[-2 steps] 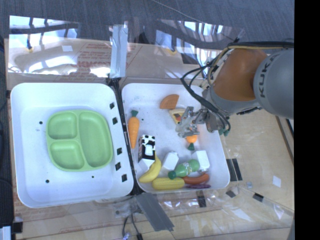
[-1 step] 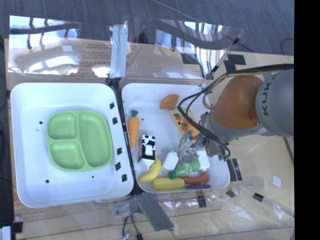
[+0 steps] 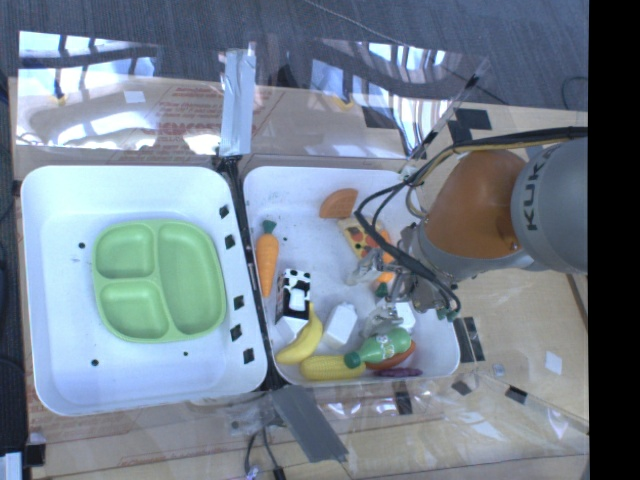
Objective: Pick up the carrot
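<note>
The carrot [image 3: 267, 260], orange with a green top, lies lengthwise along the left wall of the right bin [image 3: 300, 183]. My gripper [image 3: 388, 290] hangs over the right side of that bin, well to the right of the carrot and apart from it. It sits low among cables and small toys, and nothing can be seen held in it. The grey arm with its orange band [image 3: 480, 208] reaches in from the right and hides the bin's right wall.
The right bin also holds a black-and-white carton [image 3: 294, 294], two bananas [image 3: 305, 340], a white block [image 3: 342, 321], a green and red toy [image 3: 385, 349], a pizza slice [image 3: 357, 236] and an orange slice [image 3: 338, 203]. A green divided plate [image 3: 160, 280] lies in the left bin [image 3: 50, 268].
</note>
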`<state>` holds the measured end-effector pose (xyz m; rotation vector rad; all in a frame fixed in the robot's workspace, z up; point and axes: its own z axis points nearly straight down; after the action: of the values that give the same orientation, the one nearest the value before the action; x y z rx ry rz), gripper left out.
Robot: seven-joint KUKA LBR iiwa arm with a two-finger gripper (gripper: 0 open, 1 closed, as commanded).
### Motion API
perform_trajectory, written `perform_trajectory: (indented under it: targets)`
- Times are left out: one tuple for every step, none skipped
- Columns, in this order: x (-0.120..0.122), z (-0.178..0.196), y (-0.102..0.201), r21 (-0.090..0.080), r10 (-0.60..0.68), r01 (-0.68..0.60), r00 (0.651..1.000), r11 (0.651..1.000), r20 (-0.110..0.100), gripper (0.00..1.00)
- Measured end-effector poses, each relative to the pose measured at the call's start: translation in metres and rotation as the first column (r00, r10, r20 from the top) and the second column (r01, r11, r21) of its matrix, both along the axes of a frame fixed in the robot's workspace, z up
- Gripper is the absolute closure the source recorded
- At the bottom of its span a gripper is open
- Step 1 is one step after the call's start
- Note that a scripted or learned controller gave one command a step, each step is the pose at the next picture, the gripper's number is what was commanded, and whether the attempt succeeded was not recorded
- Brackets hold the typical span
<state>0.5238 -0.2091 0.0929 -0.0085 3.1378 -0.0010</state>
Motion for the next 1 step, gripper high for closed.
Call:
perform_trajectory:
  targets:
    - [0.0018, 0.0106, 0.0013, -0.001, 0.007, -0.007, 1.000, 1.000, 0.003, 1.00]
